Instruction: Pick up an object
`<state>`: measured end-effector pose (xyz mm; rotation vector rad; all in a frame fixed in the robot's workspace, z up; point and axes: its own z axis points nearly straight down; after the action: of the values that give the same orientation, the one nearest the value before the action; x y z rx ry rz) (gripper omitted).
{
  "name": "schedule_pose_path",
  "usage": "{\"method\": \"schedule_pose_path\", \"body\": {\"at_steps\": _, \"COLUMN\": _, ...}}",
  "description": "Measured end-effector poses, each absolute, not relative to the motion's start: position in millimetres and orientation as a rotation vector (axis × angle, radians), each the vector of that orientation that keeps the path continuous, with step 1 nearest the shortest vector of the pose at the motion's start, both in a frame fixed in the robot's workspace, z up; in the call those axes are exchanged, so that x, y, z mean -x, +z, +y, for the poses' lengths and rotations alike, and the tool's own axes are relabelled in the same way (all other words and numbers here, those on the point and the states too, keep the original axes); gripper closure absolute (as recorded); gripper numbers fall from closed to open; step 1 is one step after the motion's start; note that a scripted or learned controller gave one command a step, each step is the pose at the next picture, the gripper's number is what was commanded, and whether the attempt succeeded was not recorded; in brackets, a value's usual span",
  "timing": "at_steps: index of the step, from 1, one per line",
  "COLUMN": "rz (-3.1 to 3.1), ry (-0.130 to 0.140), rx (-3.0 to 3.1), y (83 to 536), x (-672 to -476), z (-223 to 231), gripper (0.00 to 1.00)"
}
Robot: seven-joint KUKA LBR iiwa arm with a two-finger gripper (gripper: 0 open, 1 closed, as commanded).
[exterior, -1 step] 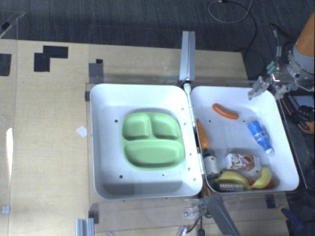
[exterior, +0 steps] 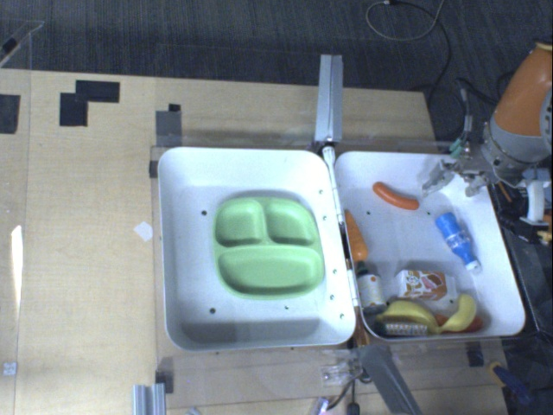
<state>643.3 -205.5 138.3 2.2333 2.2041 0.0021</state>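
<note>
Currently the gripper (exterior: 449, 178) hovers at the right bin's (exterior: 510, 305) far right corner, fingers apparently spread, holding nothing. Nearest target: the sausage (exterior: 396, 196), just left of the gripper, long axis running left-right with a slight tilt. The blue bottle (exterior: 455, 239) lies below.

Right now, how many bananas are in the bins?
2, both in the right bin's near corner: one banana beside another. More may hide beneath.

A divided plate (exterior: 266, 245) lies in the left bin (exterior: 181, 232); a bottle (exterior: 455, 239) in the right bin (exterior: 505, 292).
</note>
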Motion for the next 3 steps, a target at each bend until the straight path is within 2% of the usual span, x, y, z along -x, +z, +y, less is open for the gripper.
{"method": "schedule_pose_path", "body": {"at_steps": 1, "rz": 2.270, "ry": 0.007, "rx": -2.162, "y": 87.6, "x": -671.4, "z": -152.6, "gripper": 0.00}}
{"method": "schedule_pose_path", "body": {"at_steps": 2, "rz": 2.246, "ry": 0.010, "rx": -2.189, "y": 88.0, "x": -658.0, "z": -84.5, "gripper": 0.00}}
{"method": "schedule_pose_path", "body": {"at_steps": 3, "rz": 2.246, "ry": 0.021, "rx": -2.181, "y": 101.6, "x": -660.8, "z": -82.6, "gripper": 1.00}}
